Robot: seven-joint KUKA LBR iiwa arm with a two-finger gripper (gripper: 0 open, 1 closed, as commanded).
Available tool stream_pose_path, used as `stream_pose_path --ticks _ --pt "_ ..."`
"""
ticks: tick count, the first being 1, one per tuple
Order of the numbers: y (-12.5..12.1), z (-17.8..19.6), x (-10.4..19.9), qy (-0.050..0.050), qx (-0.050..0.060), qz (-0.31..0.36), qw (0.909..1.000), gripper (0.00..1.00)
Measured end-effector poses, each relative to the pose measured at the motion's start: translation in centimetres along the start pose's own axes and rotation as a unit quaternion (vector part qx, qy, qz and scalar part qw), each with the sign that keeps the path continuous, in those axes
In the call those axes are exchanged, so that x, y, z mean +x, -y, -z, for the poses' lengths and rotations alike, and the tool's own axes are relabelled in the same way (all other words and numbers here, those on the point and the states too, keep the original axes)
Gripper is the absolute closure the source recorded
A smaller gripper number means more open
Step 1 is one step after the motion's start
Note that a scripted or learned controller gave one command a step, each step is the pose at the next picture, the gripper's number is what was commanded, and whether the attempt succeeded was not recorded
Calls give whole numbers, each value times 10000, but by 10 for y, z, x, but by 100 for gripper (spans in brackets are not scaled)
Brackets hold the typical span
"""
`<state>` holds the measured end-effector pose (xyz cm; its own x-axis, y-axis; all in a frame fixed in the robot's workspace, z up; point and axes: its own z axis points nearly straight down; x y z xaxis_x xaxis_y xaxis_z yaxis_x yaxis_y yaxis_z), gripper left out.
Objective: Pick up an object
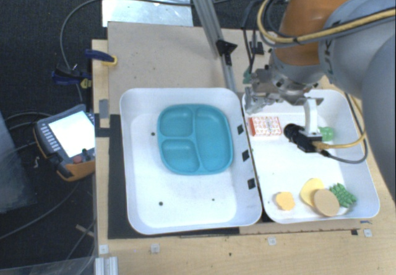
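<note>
Approach step. Tool [263, 97] low over far-left corner of right bin [322, 171], beside red-patterned card [265, 126]; grip state cannot tell. Nothing lifted. Next: descend squarely onto card.

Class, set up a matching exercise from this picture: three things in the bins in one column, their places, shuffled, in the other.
Things:
1. teal divided plastic plate
2. red-and-white patterned flat card
3. green ridged toy piece

Places:
A. right bin, near front right corner
B. left bin
C. right bin, near its back left, just below the end effector

Pairs: 1-B, 2-C, 3-A
</note>
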<state>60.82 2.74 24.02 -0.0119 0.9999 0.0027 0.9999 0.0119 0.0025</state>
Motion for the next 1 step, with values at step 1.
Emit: stream_pose_path --ticks 1 --pt "-12 3 49 1 -5 -8 10000 100"
